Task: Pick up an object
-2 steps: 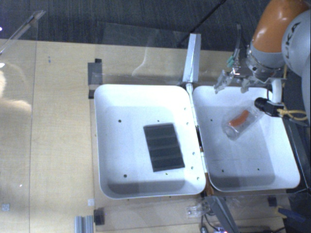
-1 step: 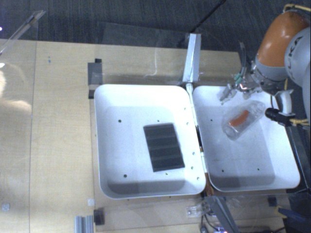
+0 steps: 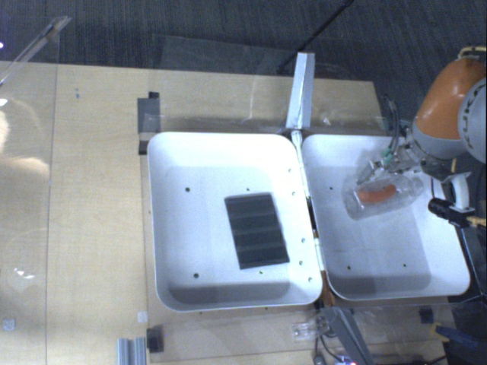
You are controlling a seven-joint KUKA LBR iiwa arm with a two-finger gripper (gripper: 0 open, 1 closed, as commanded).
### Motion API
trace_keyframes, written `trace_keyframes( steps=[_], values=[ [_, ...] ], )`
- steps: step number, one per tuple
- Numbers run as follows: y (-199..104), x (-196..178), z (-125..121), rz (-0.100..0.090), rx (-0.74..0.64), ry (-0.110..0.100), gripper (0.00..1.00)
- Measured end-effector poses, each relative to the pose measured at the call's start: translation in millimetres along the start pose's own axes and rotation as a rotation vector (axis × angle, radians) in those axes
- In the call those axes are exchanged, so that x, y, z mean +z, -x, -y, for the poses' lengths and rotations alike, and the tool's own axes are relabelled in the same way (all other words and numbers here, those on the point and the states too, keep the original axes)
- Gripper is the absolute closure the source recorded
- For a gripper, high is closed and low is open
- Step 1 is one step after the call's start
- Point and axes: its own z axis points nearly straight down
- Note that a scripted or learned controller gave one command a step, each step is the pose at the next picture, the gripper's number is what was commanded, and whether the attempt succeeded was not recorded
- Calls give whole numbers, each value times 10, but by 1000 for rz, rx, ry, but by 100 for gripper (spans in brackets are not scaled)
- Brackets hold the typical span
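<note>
Reaching Into the Right Bin for the Orange Thing

Sitting at the far right, the grey arm (image 3: 456,120) with its orange band leans in over the right bin (image 3: 396,280). Its gripper (image 3: 392,166) hangs low, near the back of that bin. Right under it is a see-through, blurry shape with a small orange object (image 3: 375,195) inside it. The blur makes it hard to see well. It may be a clear bag or wrapper around the orange thing, but I am not sure.

I cannot tell if the gripper is squeezing or let go, because that spot is too fuzzy. I also cannot tell if the orange object is between the tips or just lying on the bin floor below them. So I will not say it is held.

The left bin (image 3: 175,204) has a flat dark block (image 3: 257,230) with ridges lying near its middle, turned a little. It is well apart from the arm.

I think the step in hand is the grab itself. The arm looks like it is down at the orange object, not just on its way.

The next move calls for a firm pinch on the object, then a slow, straight lift. A clear wrapper could be slippery or floppy, so the pinch might catch only the wrap and let it slide out.
</note>
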Motion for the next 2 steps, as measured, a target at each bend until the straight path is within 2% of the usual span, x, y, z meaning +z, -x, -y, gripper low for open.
trace_keyframes(
  steps=[1, 2],
  values=[
    [-716, -16, 6, -1, -35, 3, 0],
    [-293, -17, 179, 2, -104, 3, 0]
  ],
)
